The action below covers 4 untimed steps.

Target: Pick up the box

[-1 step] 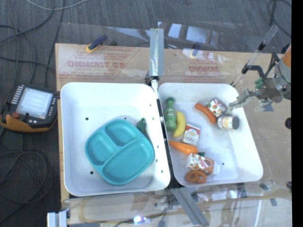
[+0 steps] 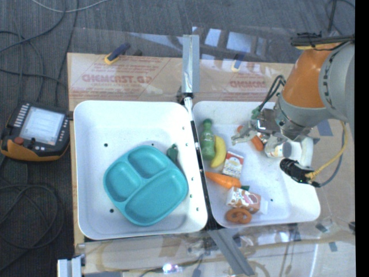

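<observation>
A small red and white box lies in the right bin, beside a banana. A second printed box lies nearer the bin's front, just above a pretzel. My gripper hangs over the upper middle of the right bin, up and to the right of the small box and apart from it. Its fingers look spread, with nothing between them. A small orange item shows just under the wrist.
A green bottle stands along the right bin's left wall and a carrot lies between the two boxes. The left bin holds a teal divided plate and a small dark green item.
</observation>
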{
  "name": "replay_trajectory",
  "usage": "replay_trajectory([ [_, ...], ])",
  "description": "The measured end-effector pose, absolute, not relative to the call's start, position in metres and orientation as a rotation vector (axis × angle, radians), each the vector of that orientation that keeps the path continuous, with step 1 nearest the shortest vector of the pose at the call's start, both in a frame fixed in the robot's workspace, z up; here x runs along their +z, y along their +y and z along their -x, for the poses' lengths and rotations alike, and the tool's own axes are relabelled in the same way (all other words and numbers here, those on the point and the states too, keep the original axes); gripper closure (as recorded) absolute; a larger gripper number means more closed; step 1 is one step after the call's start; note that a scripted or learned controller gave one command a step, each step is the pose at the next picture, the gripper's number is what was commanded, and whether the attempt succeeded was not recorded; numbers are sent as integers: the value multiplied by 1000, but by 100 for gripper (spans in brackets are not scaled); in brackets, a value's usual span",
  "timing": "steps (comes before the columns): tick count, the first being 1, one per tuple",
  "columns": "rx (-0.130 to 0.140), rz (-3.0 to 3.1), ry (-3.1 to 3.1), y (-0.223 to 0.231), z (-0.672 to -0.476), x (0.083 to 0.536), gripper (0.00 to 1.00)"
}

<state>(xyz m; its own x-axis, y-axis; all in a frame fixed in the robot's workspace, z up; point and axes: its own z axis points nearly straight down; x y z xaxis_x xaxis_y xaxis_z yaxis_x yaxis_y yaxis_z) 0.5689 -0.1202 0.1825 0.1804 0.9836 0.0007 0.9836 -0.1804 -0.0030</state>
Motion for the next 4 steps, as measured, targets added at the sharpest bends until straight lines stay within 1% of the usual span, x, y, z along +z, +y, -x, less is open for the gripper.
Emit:
replay_trajectory([
  [1,9,2500,-1899,-101,-588,115,0],
  [2,-5,2502,-1909,-142,-590,89,0],
  [3,5,2646,-1687,-120,-587,126,0],
  [4,-10,2570,-1816,-171,-559,89,0],
])
